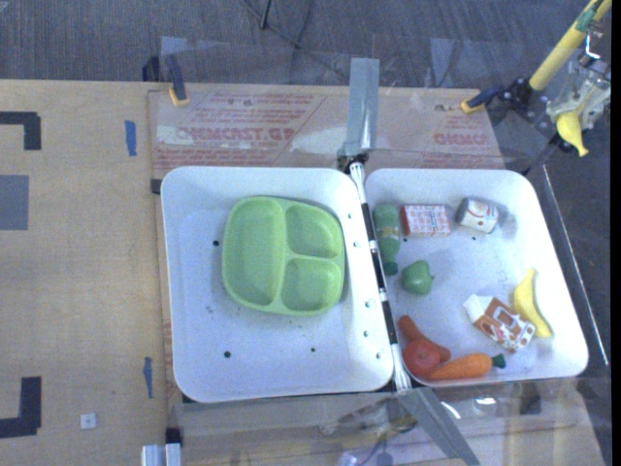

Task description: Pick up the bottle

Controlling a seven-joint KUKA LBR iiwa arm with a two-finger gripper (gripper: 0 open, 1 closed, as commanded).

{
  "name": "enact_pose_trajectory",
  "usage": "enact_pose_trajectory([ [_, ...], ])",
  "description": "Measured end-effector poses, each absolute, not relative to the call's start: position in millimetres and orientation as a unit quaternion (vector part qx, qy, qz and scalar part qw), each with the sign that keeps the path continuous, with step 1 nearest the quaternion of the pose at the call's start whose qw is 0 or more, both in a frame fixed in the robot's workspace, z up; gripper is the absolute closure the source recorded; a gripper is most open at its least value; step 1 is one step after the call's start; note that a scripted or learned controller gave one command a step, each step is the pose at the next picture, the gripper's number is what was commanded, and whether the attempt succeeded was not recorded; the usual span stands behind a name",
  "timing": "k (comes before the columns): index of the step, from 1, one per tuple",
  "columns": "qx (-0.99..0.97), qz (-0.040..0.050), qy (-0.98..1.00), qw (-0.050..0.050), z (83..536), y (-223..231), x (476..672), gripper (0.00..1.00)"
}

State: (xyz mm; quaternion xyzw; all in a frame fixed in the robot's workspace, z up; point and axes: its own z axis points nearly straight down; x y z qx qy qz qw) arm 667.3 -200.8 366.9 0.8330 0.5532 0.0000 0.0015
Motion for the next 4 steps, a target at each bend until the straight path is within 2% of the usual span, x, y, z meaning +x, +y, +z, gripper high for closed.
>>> enact_pose_trajectory([
  [1, 0.924, 0.0003, 0.384, 0.001, 415, -204, 667.3, 1.0],
  [2, 0.947, 0.0006, 0.321, 0.001, 435, -210, 657.3, 1.0],
  [3, 0.995, 0.0008, 0.102, 0.001, 435, -212, 656.6, 1.0],
  [4, 0.992, 0.0006, 0.125, 0.001, 435, -221, 662.6, 1.0],
])
